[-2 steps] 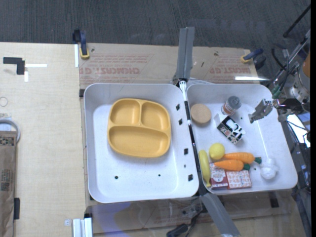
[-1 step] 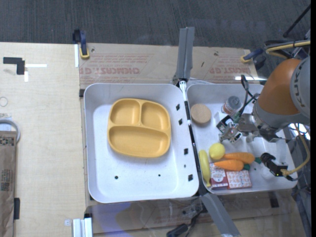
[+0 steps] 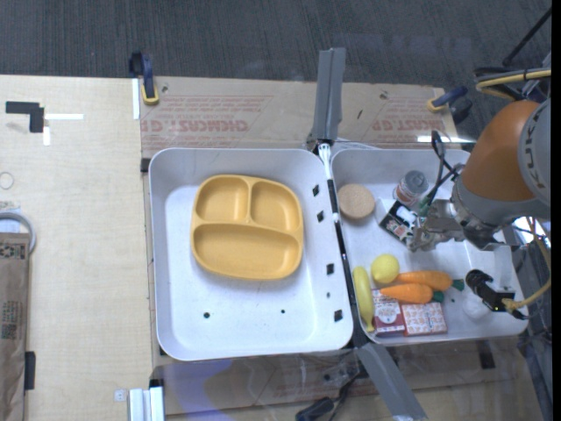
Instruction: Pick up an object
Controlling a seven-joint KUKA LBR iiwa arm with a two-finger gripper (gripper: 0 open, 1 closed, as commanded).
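One gripper (image 3: 421, 235) lowered in right bin (image 3: 491, 323); finger spread can't be told. Small can (image 3: 410, 185) just above-left, carrot (image 3: 419, 286) below. Cardboard (image 3: 289, 117) print seen mirrored: "CHEMCAST GP".

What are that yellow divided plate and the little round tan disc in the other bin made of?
The divided plate looks like moulded plastic: even yellow colour, rounded compartment ridges, a soft matte sheen. The round disc looks like wood or cork, going by its pale tan, dull, unglossy top, though it is too small to be sure. Both white bins look like smooth plastic.
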